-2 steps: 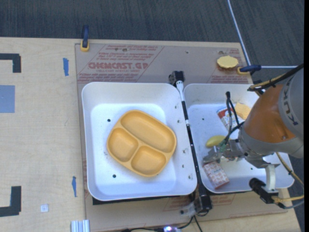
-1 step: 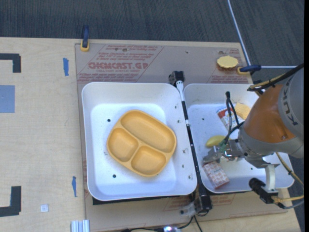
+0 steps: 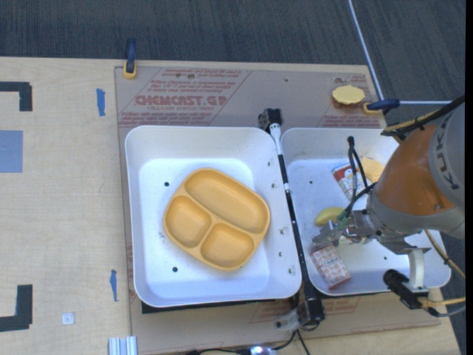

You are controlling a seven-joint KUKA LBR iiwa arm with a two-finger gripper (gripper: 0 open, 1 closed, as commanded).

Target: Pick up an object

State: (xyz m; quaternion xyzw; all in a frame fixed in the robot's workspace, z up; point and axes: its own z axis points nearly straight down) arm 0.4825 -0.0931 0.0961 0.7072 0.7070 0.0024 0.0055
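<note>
Two shallow white bins sit side by side in the middle of the frame, and the split looks deliberate: the left bin [image 3: 144,220] holds a single yellow divided plate [image 3: 216,218] lying flat at its centre, while the right bin [image 3: 310,154] carries the small loose things the arm can pick from. The arm [image 3: 421,180] reaches in from the right edge of the frame and bends down over the right bin, its orange band uppermost, so that the gripper [image 3: 332,233] hangs low over the bin's left-centre — just where the items cluster. A yellow piece [image 3: 328,215] lies just above and beside the gripper, touching or nearly so, and a pink patterned packet [image 3: 330,265] lies just below it toward the lower edge of the bin; a red-and-white wrapper [image 3: 344,177] sits further up, partly behind the cables. Either near item could be the target — I cannot tell which. The metal fingertips are too small and cluttered here to say whether they stand released or clenched, and nothing shows plainly between them, so the pick seems not yet made.
</note>
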